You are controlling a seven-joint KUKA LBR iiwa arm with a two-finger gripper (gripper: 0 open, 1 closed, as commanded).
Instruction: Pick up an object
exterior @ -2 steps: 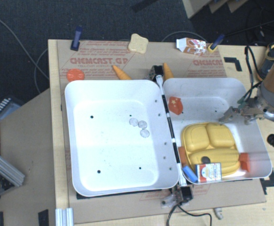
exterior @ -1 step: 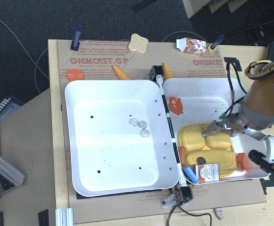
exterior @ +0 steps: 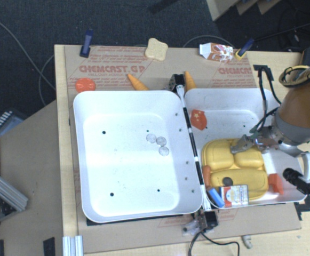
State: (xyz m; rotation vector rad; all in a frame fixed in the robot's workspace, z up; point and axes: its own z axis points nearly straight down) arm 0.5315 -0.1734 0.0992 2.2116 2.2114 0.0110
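My gripper (exterior: 246, 144) reaches in from the right and sits low in the right bin (exterior: 224, 97), at the upper edge of a large yellow lumpy object (exterior: 235, 167). Whether it touches that object I cannot tell. An orange-red piece (exterior: 198, 119) lies at the bin's left wall. A small white and red box (exterior: 235, 195) and a blue item (exterior: 214, 197) rest at the near edge. A small orange block (exterior: 275, 183) lies to the right of the yellow object. The left bin (exterior: 90, 143) holds three small clear discs (exterior: 158, 142).
On the cardboard behind the bins lie a tan foam piece (exterior: 156, 48), a carton scrap (exterior: 216, 51), a blue clip (exterior: 86, 42), an orange cap (exterior: 84, 84) and two carrot-like pieces (exterior: 137, 82). Cables (exterior: 264, 84) run along the right bin's far right side.
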